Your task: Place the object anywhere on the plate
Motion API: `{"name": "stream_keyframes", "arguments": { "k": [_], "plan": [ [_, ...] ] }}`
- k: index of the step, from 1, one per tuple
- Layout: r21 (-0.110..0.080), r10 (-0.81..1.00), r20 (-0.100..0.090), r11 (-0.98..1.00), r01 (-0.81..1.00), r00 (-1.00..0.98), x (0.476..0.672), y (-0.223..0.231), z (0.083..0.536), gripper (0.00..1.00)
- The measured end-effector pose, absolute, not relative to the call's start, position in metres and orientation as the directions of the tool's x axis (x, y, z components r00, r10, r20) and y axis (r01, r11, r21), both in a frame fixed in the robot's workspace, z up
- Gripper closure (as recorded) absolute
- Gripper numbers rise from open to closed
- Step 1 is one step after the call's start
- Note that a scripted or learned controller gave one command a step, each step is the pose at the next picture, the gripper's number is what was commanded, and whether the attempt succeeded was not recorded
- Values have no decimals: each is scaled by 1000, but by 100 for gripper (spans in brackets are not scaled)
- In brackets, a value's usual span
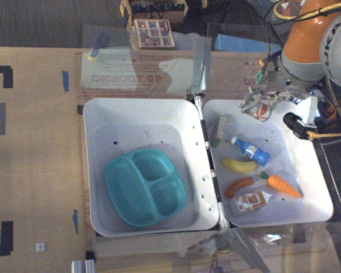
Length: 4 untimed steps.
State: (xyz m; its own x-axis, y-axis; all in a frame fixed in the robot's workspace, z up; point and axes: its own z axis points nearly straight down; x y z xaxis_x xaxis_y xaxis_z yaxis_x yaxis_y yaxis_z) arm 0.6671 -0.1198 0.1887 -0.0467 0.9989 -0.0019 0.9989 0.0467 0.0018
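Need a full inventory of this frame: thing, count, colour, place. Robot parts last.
bins: 2, white, side by side on bench
plate: 1, teal, three compartments, left bin
bottle: 1, blue with white cap, right bin
banana: 1, yellow, right bin, below bottle
sausage: 1, red-brown, right bin
carrot: 1, orange, right bin, toward its right side
carton: 1, white and brown, right bin, front
brush-like item: 1, pale green, right bin, near divider
cardboard box: 1, brown, behind bins
arm: 1, grey and orange, upper right
gripper: 1, over right bin's back edge

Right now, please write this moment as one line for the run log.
tool: above right bin far edge | plate: teal, in left bin, bare | right bin: bottle, banana, sausage, carrot, carton | placed: none
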Motion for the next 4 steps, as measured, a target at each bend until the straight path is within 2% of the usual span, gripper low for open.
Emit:
{"name": "stream_keyframes", "arguments": {
  "k": [1, 2, 3, 4],
  "plan": [
    [-2, 995, 1, -95, 995, 95, 614, -47, 185, 100],
    [-5, 972, 0, -236, 972, 236, 578, 35, 184, 100],
    [-6, 956, -1, -293, 956, 293, 545, 87, 184, 100],
    [-5, 965, -2, -261, 965, 261, 514, 150, 150, 100]
  ]
}}
